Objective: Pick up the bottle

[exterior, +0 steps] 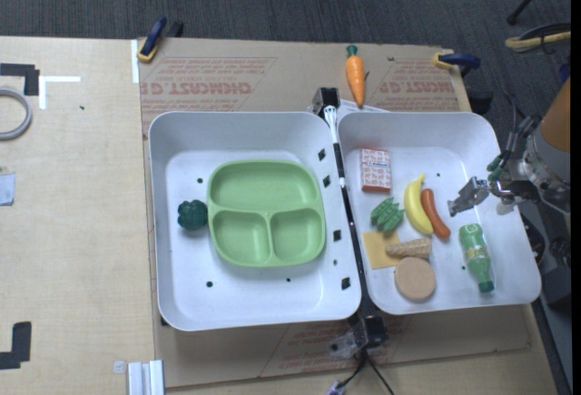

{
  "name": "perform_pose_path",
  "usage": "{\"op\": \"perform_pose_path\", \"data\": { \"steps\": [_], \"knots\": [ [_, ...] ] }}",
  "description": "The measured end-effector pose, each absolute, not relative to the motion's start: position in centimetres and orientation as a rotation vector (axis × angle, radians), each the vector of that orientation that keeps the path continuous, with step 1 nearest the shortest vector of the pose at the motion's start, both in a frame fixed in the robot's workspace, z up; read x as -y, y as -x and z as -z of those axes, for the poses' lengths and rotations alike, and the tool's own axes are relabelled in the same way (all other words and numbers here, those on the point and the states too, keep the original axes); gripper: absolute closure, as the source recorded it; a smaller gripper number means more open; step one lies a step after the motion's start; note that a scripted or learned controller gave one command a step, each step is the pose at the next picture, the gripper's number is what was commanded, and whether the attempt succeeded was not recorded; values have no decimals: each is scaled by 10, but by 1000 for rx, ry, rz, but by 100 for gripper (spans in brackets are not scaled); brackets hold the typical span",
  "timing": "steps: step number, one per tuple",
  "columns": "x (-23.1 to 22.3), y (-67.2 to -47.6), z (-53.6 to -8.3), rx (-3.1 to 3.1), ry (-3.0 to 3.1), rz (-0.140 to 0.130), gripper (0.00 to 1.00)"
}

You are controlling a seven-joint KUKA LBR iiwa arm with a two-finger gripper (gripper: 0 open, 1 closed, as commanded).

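Camera view: your end effector [474, 194] sits over the right white plastic bin [458, 132], near its right wall, fingers spread apart with nothing between them. The small green plastic bottle [475, 256] lies on its side on the bin floor just below the end effector in the view, cap end pointing to the bin's near edge, apart from the fingers. Same bin holds a yellow toy banana [416, 205] touching a red toy sausage [436, 214], a green leafy toy vegetable [388, 214], a red and white carton [375, 170], a yellow cheese slice [379, 250], a tan bread stick [408, 248], a round tan cookie [415, 279]. Left white plastic bin [238, 311] holds a light green three-compartment plate [267, 212] with a dark green toy broccoli [192, 214] just beside its left edge. Orange toy carrot [354, 74] lies on the desk's cardboard behind the bins
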State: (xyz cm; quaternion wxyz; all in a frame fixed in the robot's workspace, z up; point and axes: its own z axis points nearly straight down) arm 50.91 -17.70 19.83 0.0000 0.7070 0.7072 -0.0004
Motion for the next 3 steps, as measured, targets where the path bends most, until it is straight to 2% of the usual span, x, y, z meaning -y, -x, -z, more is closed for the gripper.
{"op": "perform_pose_path", "data": {
  "steps": [1,2,3],
  "knots": [
    [211,-491,-90,-1825,-2585,-7,0],
    [218,-491,-101,-1807,-2576,0,100],
    [193,-498,-184,-1522,-2749,2,100]
  ]
}}
